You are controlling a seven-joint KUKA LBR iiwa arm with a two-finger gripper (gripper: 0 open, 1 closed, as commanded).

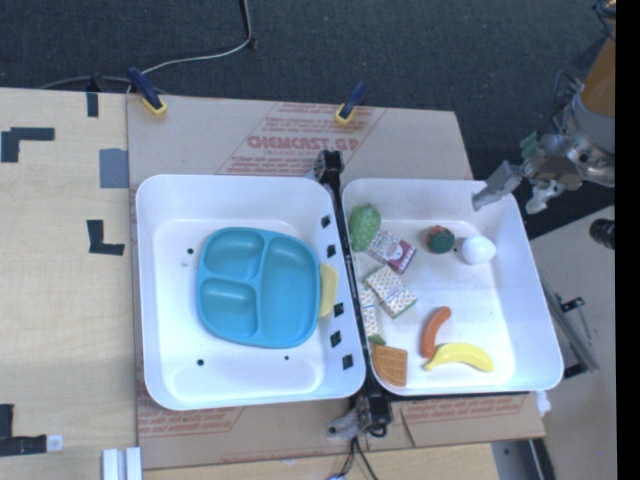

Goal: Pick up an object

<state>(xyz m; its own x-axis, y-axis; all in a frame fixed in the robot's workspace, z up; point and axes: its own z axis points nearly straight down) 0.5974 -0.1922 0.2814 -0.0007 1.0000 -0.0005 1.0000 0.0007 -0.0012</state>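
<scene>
The right bin [528, 298] holds several small items: a green lump [364, 223], a small red and white box [394, 252], a checkered box [392, 294], a dark round fruit [440, 238], a white egg [477, 250], an orange sausage shape [434, 330], a banana [460, 358] and an orange waffle piece [390, 365]. My gripper [516, 194] hangs over the bin's far right corner, above and to the right of the egg. It is open, its two grey fingers [493, 190] spread apart, and nothing sits between them.
A blue divided plate [257, 286] lies in the left bin [160, 268], with a yellow piece [329, 290] at its right edge. Black clips [331, 168] join the bins along the middle. Cardboard [230, 138] lies under both bins.
</scene>
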